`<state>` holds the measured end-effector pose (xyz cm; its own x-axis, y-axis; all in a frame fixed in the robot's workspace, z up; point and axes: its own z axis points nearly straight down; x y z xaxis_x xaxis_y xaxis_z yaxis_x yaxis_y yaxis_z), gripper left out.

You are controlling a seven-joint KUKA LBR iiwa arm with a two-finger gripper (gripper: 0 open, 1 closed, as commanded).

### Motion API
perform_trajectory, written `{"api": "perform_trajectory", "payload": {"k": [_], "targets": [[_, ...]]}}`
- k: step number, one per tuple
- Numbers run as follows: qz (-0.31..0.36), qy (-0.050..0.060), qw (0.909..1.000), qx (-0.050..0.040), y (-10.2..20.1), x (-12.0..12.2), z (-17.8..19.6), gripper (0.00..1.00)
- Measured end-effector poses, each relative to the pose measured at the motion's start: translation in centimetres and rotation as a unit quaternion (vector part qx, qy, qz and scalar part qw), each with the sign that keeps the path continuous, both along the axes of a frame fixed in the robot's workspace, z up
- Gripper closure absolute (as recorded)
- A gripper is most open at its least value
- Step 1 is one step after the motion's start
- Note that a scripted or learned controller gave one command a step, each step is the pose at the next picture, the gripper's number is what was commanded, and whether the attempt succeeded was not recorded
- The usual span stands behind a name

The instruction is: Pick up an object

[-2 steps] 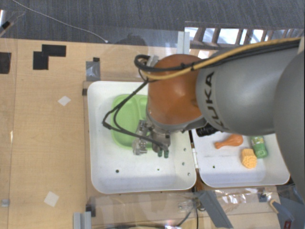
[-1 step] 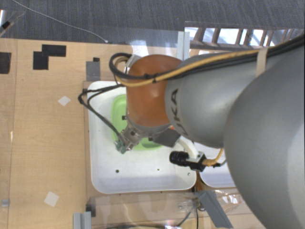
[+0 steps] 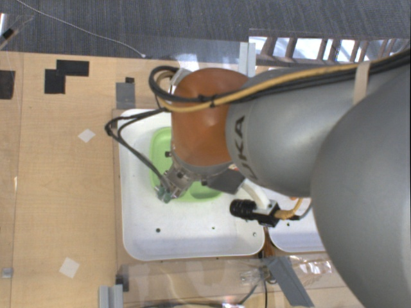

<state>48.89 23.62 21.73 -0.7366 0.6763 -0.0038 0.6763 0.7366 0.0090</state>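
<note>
Grey and orange, the arm (image 3: 270, 140) is reaching in from the right and covering most of the left bin (image 3: 186, 236), its wrist hanging low over the bin's upper half. A green object (image 3: 160, 147), the likely target, is lying on the bin floor beneath the wrist, largely hidden by it. The gripper (image 3: 168, 191) is sitting at the green object's lower left edge, too small and dark for its opening or any hold to be judged. By this inspector's reading, the approach is made; grasp and lift are remaining unconfirmed
</note>
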Motion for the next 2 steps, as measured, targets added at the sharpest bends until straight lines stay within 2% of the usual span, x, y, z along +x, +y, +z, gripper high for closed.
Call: {"api": "perform_trajectory", "payload": {"k": [2], "targets": [[0.008,-0.005,1.0,0.0013,0.2,0.3,2.3,1.0]]}}
